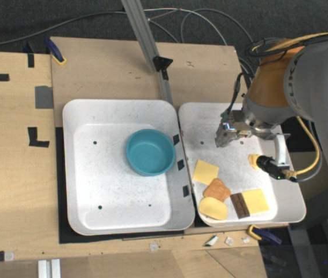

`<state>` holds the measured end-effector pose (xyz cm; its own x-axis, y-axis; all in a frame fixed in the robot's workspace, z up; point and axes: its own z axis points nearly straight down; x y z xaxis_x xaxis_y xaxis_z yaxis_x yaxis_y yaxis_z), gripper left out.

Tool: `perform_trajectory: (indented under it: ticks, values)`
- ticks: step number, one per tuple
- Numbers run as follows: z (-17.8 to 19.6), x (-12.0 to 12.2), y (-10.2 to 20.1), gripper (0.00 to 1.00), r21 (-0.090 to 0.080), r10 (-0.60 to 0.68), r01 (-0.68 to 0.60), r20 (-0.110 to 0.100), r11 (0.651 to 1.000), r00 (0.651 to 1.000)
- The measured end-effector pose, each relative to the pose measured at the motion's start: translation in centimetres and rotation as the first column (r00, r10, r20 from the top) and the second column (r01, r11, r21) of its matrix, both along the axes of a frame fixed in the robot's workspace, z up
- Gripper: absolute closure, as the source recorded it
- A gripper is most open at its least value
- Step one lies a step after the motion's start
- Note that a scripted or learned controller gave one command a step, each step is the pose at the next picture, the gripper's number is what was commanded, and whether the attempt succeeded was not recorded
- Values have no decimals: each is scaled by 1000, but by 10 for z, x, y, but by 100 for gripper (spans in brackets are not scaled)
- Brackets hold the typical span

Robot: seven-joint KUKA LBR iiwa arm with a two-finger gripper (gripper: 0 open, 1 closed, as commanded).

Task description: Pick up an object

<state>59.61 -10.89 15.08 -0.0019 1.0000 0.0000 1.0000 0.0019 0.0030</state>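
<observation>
Hovering over the right bin [210, 120], the gripper [226, 136] hangs above bare floor; whether its fingers are spread, I cannot tell. The food pieces (yellow square [205, 171], orange lump [217, 189], pale oval [213, 208]) lie nearer the front, and a blue bowl [150, 152] sits in the left bin [94, 201].

Two shallow white bins sit side by side on the wooden tabletop [13, 97]. The left bin [83, 201] holds a teal bowl [150, 152], upright, near its right wall. In the right bin [201, 120], the food pieces cluster toward the near edge: a yellow square slice [205, 171], an orange-brown lump [217, 189] touching a pale yellow oval piece [213, 208], and a dark brown bar [239, 205] lying against a second yellow square [255, 200]. The gripper [226, 135] hangs over the bin's far part, apart from the food, below the orange-banded arm [279, 80].
</observation>
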Motion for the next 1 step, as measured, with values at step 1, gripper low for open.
perform_trajectory:
  ticks: [1]
  values:
    - [53,1,0,100,-1,0,0,2,1000,1000]
